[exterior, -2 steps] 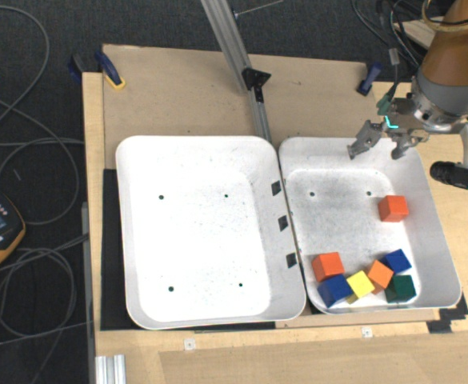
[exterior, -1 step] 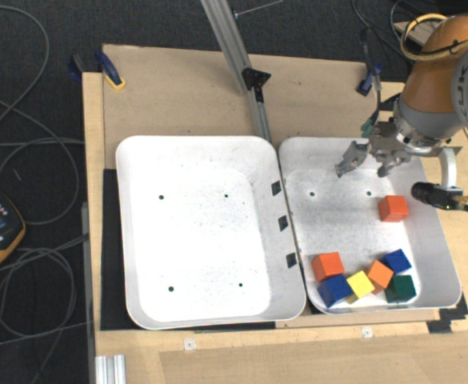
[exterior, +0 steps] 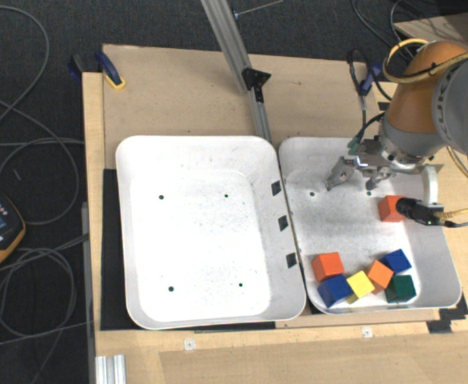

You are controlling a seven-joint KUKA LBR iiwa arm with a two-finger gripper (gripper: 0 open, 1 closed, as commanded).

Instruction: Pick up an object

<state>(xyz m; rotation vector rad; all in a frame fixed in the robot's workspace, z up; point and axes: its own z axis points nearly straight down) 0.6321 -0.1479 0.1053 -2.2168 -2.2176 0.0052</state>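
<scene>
Starting at the left, you see the left bin (exterior: 194, 230), a shallow white tray with a few dark dots on its floor. A grey metal post (exterior: 232, 46) slants up from the far edge between the two bins. The right bin (exterior: 338, 222) holds the blocks: along its near edge lie an orange block (exterior: 326, 265), a blue block (exterior: 335, 290), a yellow block (exterior: 360, 283), a small orange block (exterior: 380, 274), another blue block (exterior: 396, 260) and a green block (exterior: 400, 288), packed closely together. Farther back sits a lone orange-red block (exterior: 390, 208). The gripper (exterior: 352, 176) hangs over the far part of this bin, its jaws apparently spread with nothing between them, just left of that block.
</scene>
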